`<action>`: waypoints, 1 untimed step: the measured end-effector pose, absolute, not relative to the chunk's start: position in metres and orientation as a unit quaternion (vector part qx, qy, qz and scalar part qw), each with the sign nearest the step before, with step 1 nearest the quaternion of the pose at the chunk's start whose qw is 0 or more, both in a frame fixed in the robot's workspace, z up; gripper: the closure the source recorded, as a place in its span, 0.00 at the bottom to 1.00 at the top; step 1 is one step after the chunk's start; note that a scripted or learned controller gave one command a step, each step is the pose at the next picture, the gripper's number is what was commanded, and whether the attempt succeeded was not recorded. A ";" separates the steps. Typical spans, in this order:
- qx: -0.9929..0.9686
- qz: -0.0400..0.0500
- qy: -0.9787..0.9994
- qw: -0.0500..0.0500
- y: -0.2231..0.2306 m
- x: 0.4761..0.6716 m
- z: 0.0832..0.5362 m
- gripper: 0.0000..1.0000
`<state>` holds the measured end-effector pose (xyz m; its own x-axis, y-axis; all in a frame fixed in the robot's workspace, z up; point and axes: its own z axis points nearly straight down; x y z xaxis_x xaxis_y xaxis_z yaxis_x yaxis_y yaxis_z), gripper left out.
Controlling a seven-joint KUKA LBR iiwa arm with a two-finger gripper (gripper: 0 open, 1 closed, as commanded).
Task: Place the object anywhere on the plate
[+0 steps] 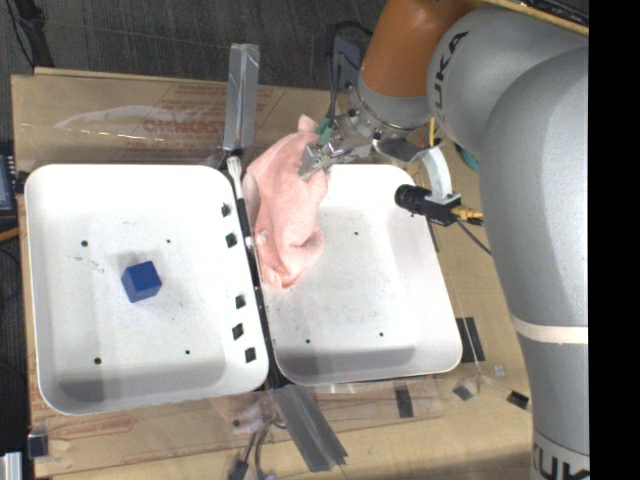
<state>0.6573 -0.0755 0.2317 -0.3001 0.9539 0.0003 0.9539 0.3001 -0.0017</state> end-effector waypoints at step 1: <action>-0.417 0.001 -0.909 0.002 -0.024 0.639 0.241 1.00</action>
